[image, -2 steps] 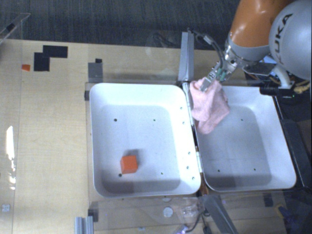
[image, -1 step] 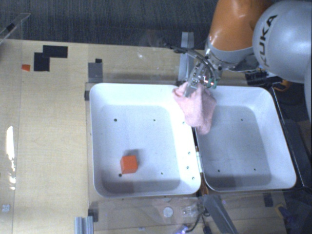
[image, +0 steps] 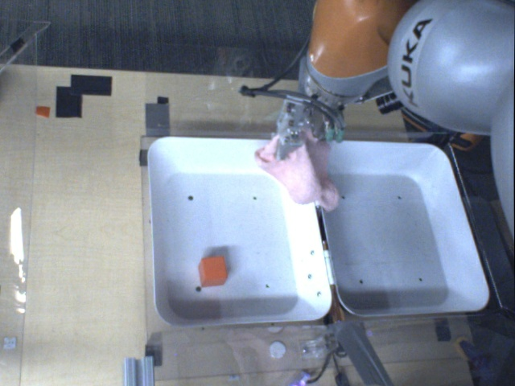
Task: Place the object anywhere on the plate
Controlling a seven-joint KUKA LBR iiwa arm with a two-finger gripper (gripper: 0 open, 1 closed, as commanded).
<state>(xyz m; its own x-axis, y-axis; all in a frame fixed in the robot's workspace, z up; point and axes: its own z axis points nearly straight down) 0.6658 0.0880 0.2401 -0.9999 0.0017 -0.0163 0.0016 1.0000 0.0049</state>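
Orange block [image: 213,271] sits on floor of left bin [image: 161,215], near front-left corner. Right bin [image: 463,215] just beside it on tabletop [image: 80,215]. Farther back, pink cloth [image: 299,174] hangs over the bins' shared edge, top pinched in jaws of gripper [image: 304,133], clear of both floors

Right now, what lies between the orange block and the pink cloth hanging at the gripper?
In the camera view, only bare white floor of the left bin separates the orange block from the pink cloth.

"kuka" in black letters, on grey arm [image: 451,55]
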